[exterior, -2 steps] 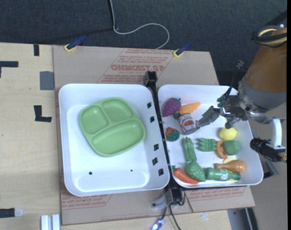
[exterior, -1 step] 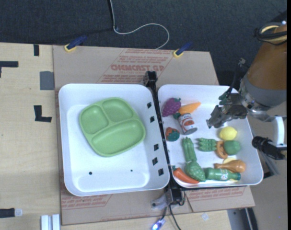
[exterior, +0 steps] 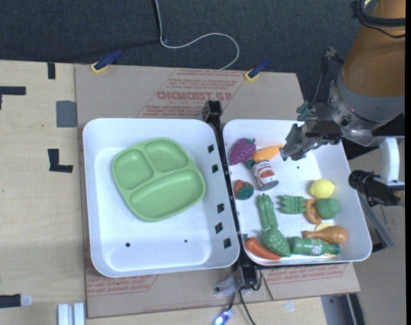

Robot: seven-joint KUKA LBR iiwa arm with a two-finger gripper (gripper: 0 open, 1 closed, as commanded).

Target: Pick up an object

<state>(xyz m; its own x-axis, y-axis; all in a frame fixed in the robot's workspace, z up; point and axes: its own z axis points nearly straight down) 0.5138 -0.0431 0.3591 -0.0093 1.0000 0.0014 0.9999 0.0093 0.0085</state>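
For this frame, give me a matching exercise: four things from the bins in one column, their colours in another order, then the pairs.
Things:
1. divided plate in the left bin
2. grapes near the top of the right bin
3. lemon at the right side of the right bin
4. carrot at the bottom edge of the right bin

Colours:
A. yellow
B. orange
C. light green
D. purple

Pairs: 1-C, 2-D, 3-A, 4-B
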